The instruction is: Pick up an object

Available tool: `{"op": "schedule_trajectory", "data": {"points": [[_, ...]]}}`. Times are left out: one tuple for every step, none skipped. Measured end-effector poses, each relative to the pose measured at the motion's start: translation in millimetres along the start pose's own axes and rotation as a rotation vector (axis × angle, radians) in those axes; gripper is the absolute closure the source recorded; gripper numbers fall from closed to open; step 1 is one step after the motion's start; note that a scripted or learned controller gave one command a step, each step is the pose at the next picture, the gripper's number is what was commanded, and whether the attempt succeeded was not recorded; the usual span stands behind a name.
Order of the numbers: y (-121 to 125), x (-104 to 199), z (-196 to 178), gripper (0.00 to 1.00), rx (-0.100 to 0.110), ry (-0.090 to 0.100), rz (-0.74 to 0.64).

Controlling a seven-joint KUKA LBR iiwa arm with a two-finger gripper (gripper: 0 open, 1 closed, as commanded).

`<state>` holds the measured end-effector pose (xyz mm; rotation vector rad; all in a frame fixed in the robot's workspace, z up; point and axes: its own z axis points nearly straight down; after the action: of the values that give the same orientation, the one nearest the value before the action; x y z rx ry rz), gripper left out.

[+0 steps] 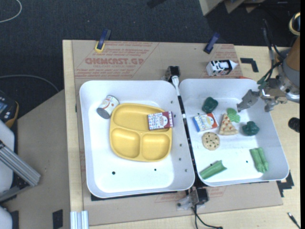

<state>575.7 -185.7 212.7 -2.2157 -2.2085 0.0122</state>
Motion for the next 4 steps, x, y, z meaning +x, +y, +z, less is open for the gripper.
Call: {"op": "schedule_trajectory", "data": {"points": [[3, 0, -7, 0.00, -0.014, -0.003, -0.003], [-6, -2, 41, 0.00, -0.009, -0.002, -0.003], [0, -7, 88, 0.00, -0.009, -0.002, -0.003], [3, -8, 124, 0.00, -0.020, -0.004, -0.002]]}}
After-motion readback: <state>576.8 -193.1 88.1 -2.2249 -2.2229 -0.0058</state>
